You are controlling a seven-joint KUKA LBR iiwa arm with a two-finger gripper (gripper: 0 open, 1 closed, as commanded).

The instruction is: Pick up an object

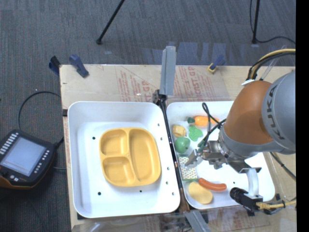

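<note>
Arm low over the right bin, nothing visibly picked yet.

The arm point(256, 115) covers much of the right bin point(268, 187) on the bench point(120, 81); its end effector point(195, 159) sits by the green piece point(182, 144), and I cannot tell how it is set. Best to centre on one separate item, perhaps the red sausage point(212, 184) near the yellow piece point(200, 193), avoiding the crowded cluster.

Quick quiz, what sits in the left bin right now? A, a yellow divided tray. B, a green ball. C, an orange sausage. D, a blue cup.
A: the yellow divided tray lies in the left bin, while the small food toys lie in the right bin.
</note>
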